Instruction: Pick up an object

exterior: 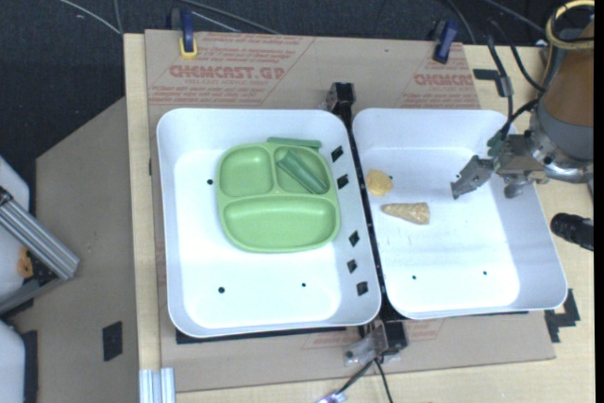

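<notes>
A small yellow rounded piece [378,182] lies near the left wall of the right bin [528,293]. Just below it and to its right lies a tan wedge-shaped piece [408,212]. My gripper [491,185] hangs over the upper right part of that bin, to the right of both pieces and apart from them. Its two dark fingers are spread open with nothing between them. In the left bin [189,297] sits a green divided plate [274,222], with a green elongated object [302,170] in its upper right compartment.
The arm's orange band and grey wrist [571,109] stand over the right bin's right rim. Black clips [354,241] line the divide between the bins. Blue clamps [188,31] hold the cardboard at the back. Cables trail across the dark floor behind.
</notes>
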You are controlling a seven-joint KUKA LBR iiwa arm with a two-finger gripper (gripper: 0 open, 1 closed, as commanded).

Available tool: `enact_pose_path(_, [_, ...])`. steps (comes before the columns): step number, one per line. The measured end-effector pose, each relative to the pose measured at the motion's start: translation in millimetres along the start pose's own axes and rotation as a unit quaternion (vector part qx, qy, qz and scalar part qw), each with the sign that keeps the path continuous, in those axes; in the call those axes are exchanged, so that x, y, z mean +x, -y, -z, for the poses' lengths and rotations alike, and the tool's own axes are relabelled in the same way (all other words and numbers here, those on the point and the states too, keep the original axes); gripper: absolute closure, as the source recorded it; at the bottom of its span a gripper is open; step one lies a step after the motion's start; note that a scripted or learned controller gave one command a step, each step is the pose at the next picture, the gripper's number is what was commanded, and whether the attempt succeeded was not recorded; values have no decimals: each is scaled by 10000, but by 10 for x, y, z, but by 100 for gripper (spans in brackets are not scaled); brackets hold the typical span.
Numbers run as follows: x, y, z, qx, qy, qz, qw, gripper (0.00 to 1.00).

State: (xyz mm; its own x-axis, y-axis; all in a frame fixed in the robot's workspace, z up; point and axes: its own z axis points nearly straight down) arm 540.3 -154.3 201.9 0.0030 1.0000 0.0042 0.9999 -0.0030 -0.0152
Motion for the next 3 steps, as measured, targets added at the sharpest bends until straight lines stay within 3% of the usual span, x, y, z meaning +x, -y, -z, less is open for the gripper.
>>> enact_pose_path(1, [4,-30,72,-69,14,18,10000,0])
enact_pose_path(3, [-74,108,-1114,-43,5,10,10000,0])
